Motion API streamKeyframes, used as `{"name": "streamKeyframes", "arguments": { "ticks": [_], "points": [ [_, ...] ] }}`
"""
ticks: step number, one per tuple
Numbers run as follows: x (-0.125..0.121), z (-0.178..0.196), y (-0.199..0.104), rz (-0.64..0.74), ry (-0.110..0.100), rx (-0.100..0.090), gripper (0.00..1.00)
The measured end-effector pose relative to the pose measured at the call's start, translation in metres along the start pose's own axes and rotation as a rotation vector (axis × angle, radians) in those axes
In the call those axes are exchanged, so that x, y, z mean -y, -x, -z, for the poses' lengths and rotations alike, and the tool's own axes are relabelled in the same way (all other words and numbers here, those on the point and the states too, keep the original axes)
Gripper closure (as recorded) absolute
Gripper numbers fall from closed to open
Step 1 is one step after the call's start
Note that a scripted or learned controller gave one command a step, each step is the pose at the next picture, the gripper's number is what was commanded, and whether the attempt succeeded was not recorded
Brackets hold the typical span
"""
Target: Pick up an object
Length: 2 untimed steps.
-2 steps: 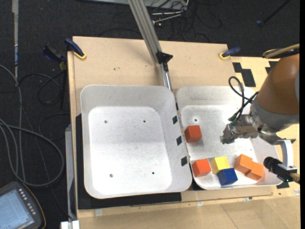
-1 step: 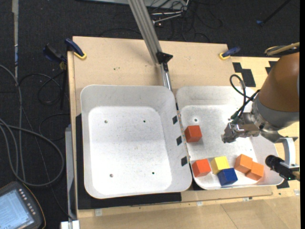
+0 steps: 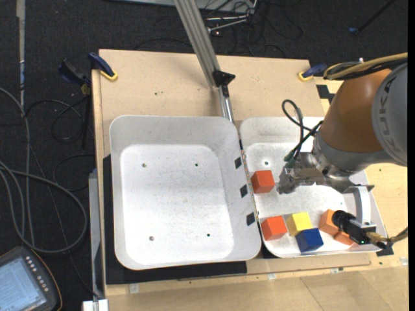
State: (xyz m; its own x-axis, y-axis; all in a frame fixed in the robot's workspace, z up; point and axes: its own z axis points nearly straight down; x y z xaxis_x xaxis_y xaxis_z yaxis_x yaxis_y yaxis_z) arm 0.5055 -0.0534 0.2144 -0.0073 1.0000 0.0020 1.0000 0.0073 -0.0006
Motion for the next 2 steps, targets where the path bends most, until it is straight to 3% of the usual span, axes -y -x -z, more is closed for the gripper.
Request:
{"name": "streamKeyframes", "arguments": {
  "ticks": [2],
  "points": [
    [-0.007,0.0,-0.12,0.001,0.0,0.0,1.0]
  ]
}}
